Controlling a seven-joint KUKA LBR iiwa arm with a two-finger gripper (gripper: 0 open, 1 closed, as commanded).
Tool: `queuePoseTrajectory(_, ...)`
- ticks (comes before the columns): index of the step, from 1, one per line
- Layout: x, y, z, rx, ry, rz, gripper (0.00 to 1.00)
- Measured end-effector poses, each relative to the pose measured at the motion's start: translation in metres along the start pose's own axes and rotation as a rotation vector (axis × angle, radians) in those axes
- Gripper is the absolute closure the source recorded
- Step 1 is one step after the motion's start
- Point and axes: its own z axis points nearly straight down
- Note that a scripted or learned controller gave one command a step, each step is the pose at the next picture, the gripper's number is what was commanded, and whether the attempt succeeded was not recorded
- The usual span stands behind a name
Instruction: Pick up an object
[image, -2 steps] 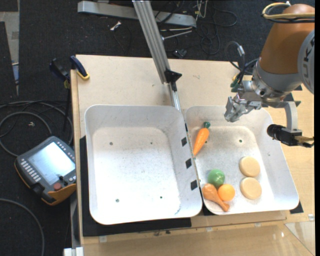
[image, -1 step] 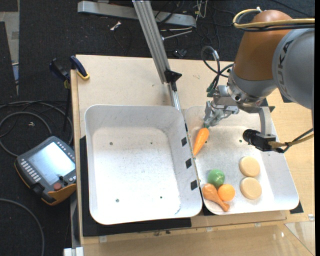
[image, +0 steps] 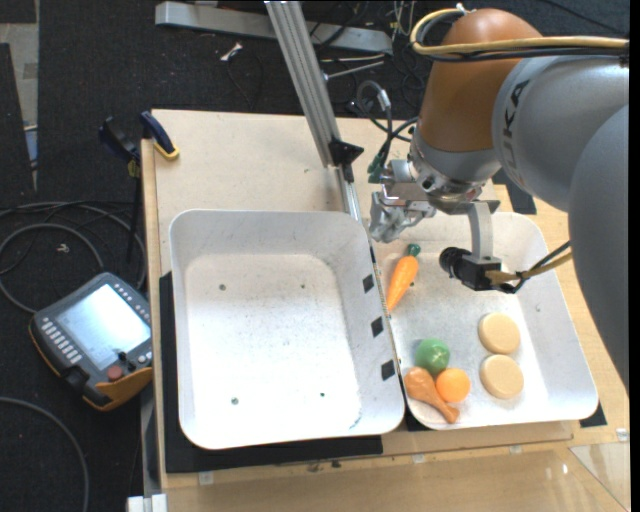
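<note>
My gripper (image: 392, 226) hangs over the far left corner of the right bin (image: 560, 320), just above the green top of a toy carrot (image: 400, 280) that lies along the bin's left wall. Nothing shows between its fingers. Nearer the front lie a green ball (image: 433, 353), an orange ball (image: 453, 384) and an orange drumstick-shaped piece (image: 428, 390). Two tan round pieces (image: 499, 333) (image: 501, 376) rest to the right of those.
The left bin (image: 200, 240) sits beside the right one. A metal pole (image: 310, 90) slants up from between the bins at the back. A teach pendant (image: 95, 340) lies off the bench to the left. A black cable fitting (image: 470, 268) hangs by the wrist.
</note>
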Motion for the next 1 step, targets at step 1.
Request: queuePoseTrajectory(1, 0.0580, 0.0073, 0.0049, 0.000, 0.001, 0.000, 1.00)
